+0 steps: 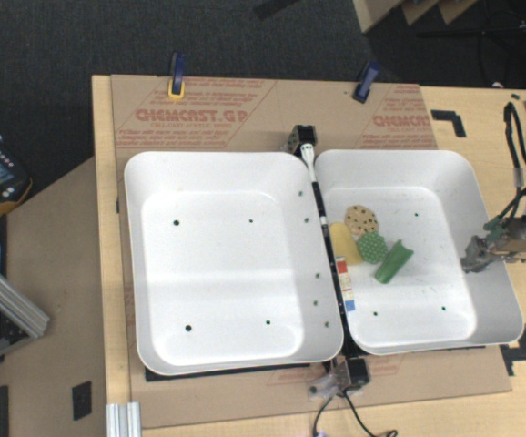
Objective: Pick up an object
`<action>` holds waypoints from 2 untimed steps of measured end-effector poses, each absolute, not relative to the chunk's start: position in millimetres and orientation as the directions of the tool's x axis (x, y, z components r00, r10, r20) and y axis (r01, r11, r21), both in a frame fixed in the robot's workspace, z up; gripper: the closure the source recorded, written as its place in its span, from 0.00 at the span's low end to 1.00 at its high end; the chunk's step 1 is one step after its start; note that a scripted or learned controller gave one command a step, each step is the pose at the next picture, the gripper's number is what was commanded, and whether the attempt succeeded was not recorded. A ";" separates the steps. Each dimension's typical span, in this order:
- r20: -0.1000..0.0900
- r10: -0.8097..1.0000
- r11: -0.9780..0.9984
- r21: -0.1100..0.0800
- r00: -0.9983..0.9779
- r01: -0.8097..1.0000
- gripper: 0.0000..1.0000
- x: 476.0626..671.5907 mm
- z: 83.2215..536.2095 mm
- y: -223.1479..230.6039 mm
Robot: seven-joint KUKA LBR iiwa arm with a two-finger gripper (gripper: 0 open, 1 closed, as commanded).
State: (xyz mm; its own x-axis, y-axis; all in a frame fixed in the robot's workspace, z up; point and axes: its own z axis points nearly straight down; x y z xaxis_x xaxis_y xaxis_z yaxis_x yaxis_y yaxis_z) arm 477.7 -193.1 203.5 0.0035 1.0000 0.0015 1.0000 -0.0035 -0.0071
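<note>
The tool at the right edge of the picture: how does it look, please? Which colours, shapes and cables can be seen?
The tool is a small, dull grey metallic part, slightly blurred, at the right rim of the right bin. Behind it sits a pale grey to beige block. Thin dark cables loop down toward it from above, and a few greenish and dark wires bunch near its base. No markings can be read.

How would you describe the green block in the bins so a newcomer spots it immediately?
Look in the right-hand shallow white bin, at the small cluster of items near its left wall. The solid green oblong block is the cluster's rightmost and lowest piece, lying tilted. Unlike the dotted green round piece touching it, it is plain and elongated.
</note>
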 end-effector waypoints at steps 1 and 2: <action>0.002 1.000 0.009 0.003 -0.009 1.000 1.00 480.4 236.7 -102.8; 0.002 1.000 0.012 0.006 -0.012 1.000 1.00 519.1 263.2 -6.4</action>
